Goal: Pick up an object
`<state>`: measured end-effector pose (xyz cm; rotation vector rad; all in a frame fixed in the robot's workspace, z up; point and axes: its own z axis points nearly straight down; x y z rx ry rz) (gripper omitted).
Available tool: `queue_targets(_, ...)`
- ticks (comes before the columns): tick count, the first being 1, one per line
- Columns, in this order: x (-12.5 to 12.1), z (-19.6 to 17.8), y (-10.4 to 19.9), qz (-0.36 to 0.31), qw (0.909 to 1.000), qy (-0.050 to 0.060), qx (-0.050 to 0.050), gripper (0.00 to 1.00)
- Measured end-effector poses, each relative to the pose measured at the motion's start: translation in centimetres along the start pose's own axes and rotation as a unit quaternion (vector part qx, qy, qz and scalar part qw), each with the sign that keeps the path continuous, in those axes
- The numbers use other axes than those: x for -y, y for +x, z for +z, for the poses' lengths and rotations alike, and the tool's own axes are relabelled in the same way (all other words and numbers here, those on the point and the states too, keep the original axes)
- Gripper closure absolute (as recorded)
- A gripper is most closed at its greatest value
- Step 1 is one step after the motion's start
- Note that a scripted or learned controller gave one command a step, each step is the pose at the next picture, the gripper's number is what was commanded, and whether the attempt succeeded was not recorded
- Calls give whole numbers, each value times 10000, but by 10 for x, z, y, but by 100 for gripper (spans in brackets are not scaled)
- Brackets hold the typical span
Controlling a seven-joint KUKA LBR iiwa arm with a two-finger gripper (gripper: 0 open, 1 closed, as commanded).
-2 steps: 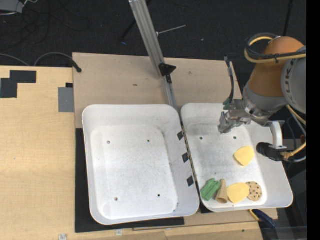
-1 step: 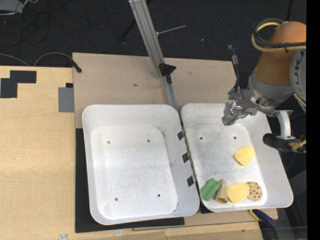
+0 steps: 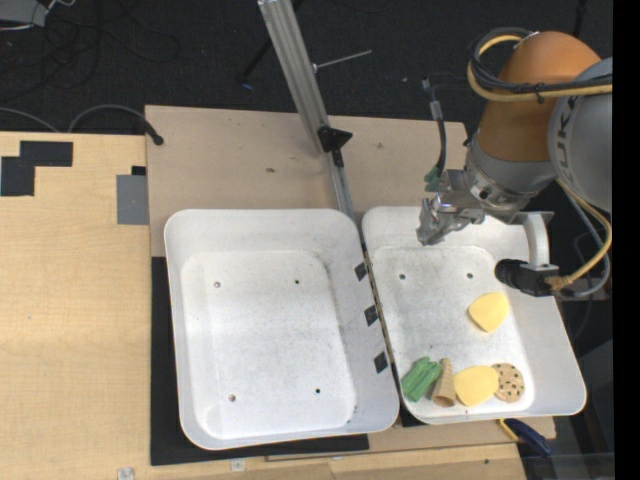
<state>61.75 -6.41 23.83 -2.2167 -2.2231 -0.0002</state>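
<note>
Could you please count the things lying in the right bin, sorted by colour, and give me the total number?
Yellow: 2, one piece lying alone and one in the front row
Green: 1
Tan: 1, a cone-like piece
Brown speckled: 1, a cookie
Total: 5, all in the right bin

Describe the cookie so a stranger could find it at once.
Start at the right-hand bin and go to its near right corner, where small items cluster. The cookie is the rightmost one, touching a yellow piece: round, tan, dotted with dark chips.
</note>
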Motion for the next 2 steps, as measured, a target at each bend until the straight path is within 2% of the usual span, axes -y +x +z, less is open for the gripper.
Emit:
queue_targets(1,-3,-7,51,-6,10000,1,-3,100)
queue_targets(2,-19,-8,100,-3,10000,-2,-1,100)
